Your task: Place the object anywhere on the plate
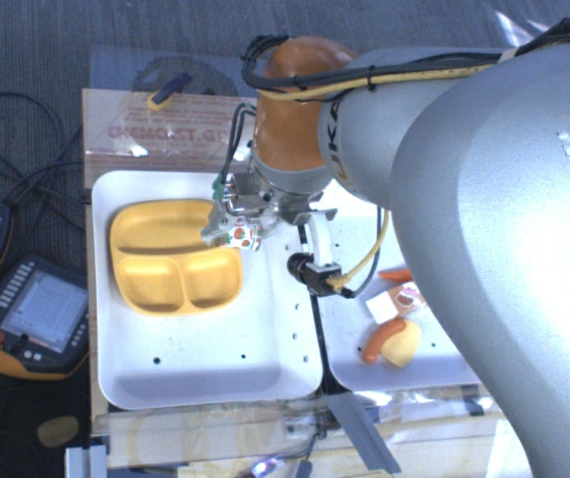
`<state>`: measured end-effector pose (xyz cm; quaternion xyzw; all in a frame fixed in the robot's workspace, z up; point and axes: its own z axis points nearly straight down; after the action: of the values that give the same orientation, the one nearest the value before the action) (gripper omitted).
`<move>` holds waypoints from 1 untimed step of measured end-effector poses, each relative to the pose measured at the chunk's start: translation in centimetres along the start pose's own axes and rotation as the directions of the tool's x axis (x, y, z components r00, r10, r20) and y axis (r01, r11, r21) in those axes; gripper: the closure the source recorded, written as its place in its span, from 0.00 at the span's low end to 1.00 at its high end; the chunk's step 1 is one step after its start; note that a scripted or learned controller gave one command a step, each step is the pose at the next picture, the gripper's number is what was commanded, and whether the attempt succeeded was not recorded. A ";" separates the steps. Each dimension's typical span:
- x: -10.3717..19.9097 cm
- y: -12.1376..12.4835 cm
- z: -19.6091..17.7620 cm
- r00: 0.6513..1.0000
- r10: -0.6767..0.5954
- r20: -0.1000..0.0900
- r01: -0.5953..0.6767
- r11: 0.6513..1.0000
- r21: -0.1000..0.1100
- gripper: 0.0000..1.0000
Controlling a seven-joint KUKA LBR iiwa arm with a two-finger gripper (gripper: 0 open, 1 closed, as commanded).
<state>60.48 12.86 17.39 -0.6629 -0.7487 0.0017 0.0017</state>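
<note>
From my seat the arm looms nearest, sweeping in from three o'clock, its orange band above the wrist. The gripper hangs over the yellow plate at its two o'clock rim — I see a small white-and-red object pinched between the fingers. The plate lies in the left bin. In the right bin, at four o'clock, sit a sausage, a pale lump and a white card.
</note>
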 end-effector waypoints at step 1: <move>-0.1 0.0 0.0 1.000 0.001 0.000 -0.001 1.000 0.000 0.00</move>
<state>60.50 12.80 17.41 -0.6632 -0.7484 0.0015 0.0016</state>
